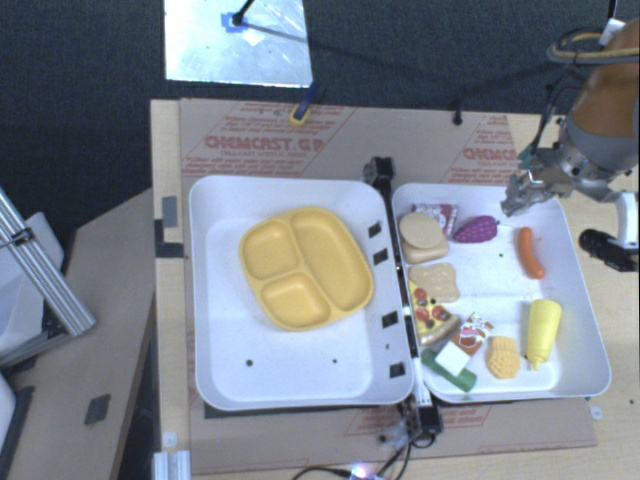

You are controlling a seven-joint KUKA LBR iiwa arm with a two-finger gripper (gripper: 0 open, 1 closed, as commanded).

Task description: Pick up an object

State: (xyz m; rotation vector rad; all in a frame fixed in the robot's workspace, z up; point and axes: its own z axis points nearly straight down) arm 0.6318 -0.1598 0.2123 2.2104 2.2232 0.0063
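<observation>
Camera view: jaws hanging above the right bin's [585, 298] far edge, spread indiscernible; just below-left of them lies the bumpy purple toy [475, 230], beside it the smooth orange sausage [531, 253].

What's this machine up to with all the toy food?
A robot arm reaches in from the right, its gripper hovering over the top edge of the right bin, holding nothing. That bin holds toy food: a purple piece, an orange carrot-like stick, bread slices, a yellow bottle. The left bin holds a yellow divided plate.
</observation>
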